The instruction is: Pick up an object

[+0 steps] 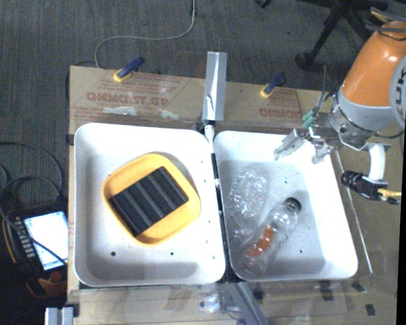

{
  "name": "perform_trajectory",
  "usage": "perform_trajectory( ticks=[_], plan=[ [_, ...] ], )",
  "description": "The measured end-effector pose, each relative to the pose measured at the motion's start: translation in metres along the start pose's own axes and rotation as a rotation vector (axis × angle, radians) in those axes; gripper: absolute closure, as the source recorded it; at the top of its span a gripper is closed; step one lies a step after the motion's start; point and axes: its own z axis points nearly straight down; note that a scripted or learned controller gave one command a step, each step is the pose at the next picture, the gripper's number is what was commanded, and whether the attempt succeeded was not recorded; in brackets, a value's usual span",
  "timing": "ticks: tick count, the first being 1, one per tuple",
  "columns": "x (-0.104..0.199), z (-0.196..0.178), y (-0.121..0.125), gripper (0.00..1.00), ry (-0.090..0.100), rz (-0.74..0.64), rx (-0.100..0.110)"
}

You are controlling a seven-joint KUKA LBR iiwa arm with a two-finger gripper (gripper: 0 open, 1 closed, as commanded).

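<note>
Hovering pincer (302,149), fingers spread, above bottle (270,237)

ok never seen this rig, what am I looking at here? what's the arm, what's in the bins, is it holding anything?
One camera fixed above the bench looks down at a slant. The grey and orange thing at right is a robot arm; its job is to pick up an object. Its end effector, a two-finger grasping part, sits over the back edge of the right bin with fingers spread and nothing between them. The left bin holds a yellow tray-like item with a black ribbed insert. The right bin holds a clear plastic bottle lying on its side, dark cap toward the back, and a crumpled clear plastic piece beside it. Blue-handled clamps hold cardboard behind the bins.
</note>
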Motion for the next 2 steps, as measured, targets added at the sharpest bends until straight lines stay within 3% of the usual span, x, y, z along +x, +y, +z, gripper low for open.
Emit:
perform_trajectory(
  ticks=[1,2],
  plan=[
    [-0.027,0.102,-0.052,0.0,0.001,-0.021,0.0],
    [-0.067,0.16,-0.071,0.0,-0.002,-0.175,-0.014]
  ],
)
